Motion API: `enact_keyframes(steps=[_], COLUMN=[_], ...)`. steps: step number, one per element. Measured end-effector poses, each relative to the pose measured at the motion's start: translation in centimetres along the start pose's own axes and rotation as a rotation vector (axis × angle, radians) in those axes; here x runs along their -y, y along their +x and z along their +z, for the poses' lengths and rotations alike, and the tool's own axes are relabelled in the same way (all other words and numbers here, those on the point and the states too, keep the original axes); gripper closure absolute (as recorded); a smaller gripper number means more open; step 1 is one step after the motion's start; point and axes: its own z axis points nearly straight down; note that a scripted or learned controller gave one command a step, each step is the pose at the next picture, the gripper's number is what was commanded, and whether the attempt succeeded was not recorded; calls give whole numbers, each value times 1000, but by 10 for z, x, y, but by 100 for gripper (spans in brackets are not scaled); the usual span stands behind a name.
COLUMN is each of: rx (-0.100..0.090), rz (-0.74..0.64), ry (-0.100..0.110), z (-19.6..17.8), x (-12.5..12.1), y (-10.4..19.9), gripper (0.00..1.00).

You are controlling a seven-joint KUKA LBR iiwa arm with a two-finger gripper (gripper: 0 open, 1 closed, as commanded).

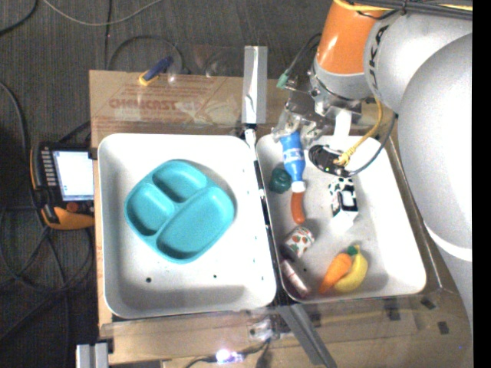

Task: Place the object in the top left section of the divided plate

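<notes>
At the far left, beside the bench, lies a handheld controller point(63, 181) with a lit screen; nothing on it can be read. The left bin point(115, 282) holds a teal divided plate point(180, 209), turned at a slant, with two small sections on its far side and one large section nearer. All three are bare, so nothing has been placed yet.

Beyond the bins lies a sheet of cardboard point(176, 102) with red printing, reversed or too faint to make out.

In the right bin point(399, 259), the gripper point(295, 138) hangs over the far left corner, right at a blue and white bottle point(292, 159) with an orange end. The bottle looks like the object chosen, but I cannot tell whether the fingers are apart or together, or whether they have it. A dark green lump point(279, 180) sits touching the bottle's left side. Nearer lie a small patterned cup point(300, 241), a carrot point(335, 271) and a banana point(354, 273), and a black and white item point(344, 198).

The likely trouble: the bottle is slim and round, and could roll or slip from a shallow grip. The green lump could be nudged or pinched too. The plate's slant makes the target section easy to misjudge.
</notes>
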Motion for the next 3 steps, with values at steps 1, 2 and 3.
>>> enact_keyframes(steps=[1,2,3], rx=[-3,-2,1], rz=[101,-261,-329], ry=[1,0,0], z=[70,108,112], x=[41,27,25], y=[92,147,135], gripper=[100,100,100])
